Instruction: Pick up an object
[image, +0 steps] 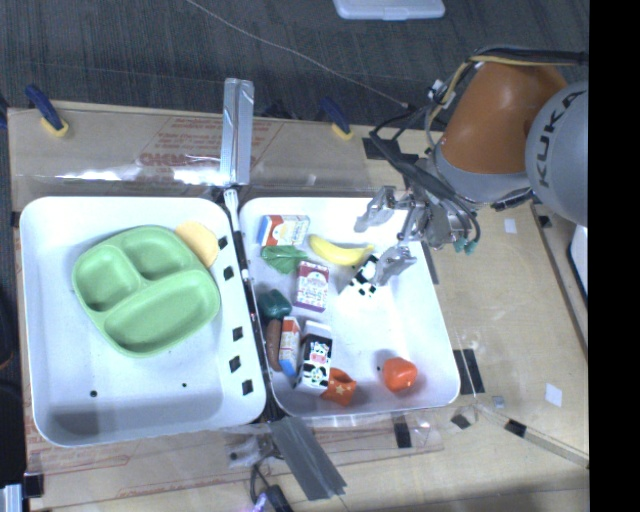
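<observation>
Desk (500, 330) carries two white bins side by side. Left bin (60, 390) has a green divided plate (145, 288) w/ a yellow piece (198, 240) at its upper right edge. Right bin (425, 340) holds the small stuff: banana (338, 250), red-and-white carton (283, 230), green leafy item (284, 259), pink box (312, 288), cow-print carton (317, 362), orange-red fruit (400, 374). Arm (500, 115) comes in from the right; tool (385, 238) hangs over right bin's upper right, fingers spread apart, nothing between them. Black-and-white checkered object (365, 278) just below the tool, next to banana tip.
</observation>
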